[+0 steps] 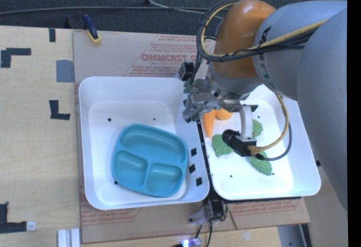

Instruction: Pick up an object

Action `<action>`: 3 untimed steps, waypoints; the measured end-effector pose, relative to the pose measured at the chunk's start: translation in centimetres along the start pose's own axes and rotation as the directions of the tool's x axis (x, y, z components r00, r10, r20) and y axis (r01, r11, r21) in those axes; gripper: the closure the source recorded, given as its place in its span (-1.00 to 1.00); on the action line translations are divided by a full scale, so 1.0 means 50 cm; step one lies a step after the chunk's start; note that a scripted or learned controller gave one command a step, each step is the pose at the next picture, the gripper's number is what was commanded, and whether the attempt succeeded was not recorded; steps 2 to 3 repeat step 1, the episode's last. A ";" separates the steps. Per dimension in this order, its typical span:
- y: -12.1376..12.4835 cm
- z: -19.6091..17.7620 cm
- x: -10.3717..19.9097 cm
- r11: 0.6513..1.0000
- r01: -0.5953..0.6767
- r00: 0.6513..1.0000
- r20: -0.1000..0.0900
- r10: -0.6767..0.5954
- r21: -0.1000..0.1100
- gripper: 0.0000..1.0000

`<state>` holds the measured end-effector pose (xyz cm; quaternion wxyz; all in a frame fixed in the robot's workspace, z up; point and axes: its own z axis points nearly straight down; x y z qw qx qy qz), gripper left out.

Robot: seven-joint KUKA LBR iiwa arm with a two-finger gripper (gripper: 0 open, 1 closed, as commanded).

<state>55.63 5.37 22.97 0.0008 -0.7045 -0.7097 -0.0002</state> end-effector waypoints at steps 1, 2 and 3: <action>-0.038 0.010 0.093 1.000 -0.002 1.000 0.002 0.002 0.002 1.00; -0.038 0.010 0.093 1.000 -0.002 1.000 0.002 0.002 0.002 1.00; -0.038 0.010 0.093 1.000 -0.002 1.000 0.002 0.002 0.002 1.00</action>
